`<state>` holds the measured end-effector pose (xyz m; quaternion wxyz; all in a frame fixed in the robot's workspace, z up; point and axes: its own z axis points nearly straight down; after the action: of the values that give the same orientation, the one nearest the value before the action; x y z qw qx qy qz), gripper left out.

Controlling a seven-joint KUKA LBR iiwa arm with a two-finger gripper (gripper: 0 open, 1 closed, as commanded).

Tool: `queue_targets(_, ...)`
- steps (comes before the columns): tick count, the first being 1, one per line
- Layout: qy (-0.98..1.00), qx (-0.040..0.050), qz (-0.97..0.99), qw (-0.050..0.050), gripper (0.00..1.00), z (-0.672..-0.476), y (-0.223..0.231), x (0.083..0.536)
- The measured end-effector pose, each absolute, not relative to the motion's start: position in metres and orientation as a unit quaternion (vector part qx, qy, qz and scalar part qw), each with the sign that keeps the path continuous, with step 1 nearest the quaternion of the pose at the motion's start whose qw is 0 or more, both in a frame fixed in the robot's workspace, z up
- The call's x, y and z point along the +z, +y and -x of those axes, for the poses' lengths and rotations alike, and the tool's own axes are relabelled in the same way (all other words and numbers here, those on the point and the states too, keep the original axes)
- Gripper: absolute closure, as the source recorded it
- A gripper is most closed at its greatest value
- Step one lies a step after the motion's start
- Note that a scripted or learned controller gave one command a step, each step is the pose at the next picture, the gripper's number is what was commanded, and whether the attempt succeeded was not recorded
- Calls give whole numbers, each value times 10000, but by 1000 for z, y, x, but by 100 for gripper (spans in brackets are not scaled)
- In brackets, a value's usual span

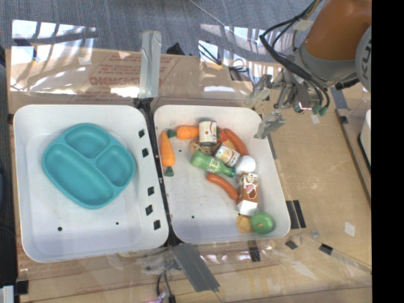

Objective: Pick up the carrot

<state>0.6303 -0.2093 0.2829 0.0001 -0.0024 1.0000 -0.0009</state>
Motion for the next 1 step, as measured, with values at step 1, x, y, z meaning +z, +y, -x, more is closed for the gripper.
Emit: queue_targets(1, 9959, 12, -906, -50, 0, -602, -209, 114)
